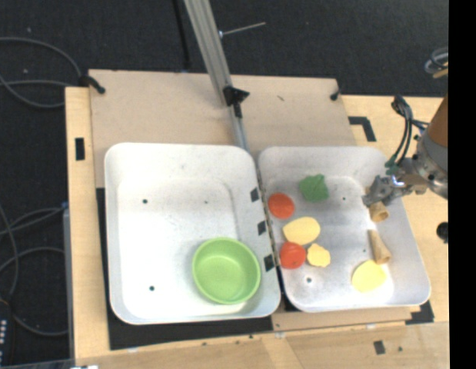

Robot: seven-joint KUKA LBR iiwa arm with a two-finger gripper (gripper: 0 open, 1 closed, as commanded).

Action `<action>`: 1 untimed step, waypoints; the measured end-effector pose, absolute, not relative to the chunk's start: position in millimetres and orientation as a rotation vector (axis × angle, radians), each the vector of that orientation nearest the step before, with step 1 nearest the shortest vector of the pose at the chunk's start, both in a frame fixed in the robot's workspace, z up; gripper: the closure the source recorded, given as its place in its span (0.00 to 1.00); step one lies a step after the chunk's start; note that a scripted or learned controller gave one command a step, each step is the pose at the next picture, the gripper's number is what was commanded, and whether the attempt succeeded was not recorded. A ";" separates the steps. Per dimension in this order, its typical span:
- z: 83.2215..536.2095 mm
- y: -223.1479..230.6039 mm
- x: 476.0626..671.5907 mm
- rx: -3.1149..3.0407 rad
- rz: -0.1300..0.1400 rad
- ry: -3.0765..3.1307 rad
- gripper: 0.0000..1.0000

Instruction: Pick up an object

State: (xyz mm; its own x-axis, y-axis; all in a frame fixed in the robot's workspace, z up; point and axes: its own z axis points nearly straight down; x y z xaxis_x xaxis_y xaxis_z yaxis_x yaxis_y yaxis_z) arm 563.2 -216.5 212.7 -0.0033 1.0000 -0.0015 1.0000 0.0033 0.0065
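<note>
Claw (378,203) over right bin (407,283), grip state unclear, just above tan peg (377,246); no legible writing.

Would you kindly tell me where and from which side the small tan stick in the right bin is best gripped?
Probably across the middle of the tan stick, coming straight down from above. It lies flat and alone on the right bin floor, running lengthwise toward the yellow disc, so closing across its narrow width looks easiest.
</note>
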 end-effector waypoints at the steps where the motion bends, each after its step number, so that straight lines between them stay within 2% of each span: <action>1: 222.9 -170.9 559.7 2.213 0.005 2.229 1.00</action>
